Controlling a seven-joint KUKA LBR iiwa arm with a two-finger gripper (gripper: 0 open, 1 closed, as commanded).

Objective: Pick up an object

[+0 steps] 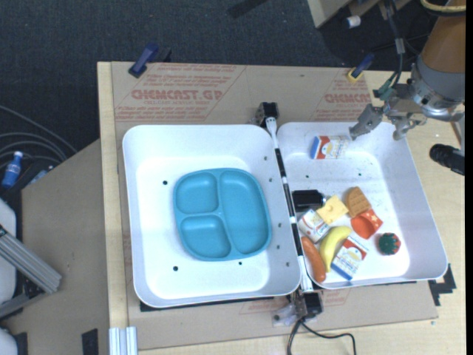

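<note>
My gripper [381,128] hangs over the far right corner of the right bin [414,198], open, with nothing between its fingers. A small red, white and blue carton [327,148] lies just to its left on the bin floor, apart from the fingers. Nearer the front lies a cluster: a black block [307,198], a yellow wedge [333,209], a brown piece [358,198], a red piece [367,225], a red round fruit with a green top [389,243], a banana [334,245], a carrot [314,259] and a small printed box [349,260].
The left bin [148,168] holds a blue divided plate [220,213]. A divider rail [282,191] runs between the bins. Blue clamps [143,61] sit at the board's far edge. Bare bin floor lies between the carton and the cluster.
</note>
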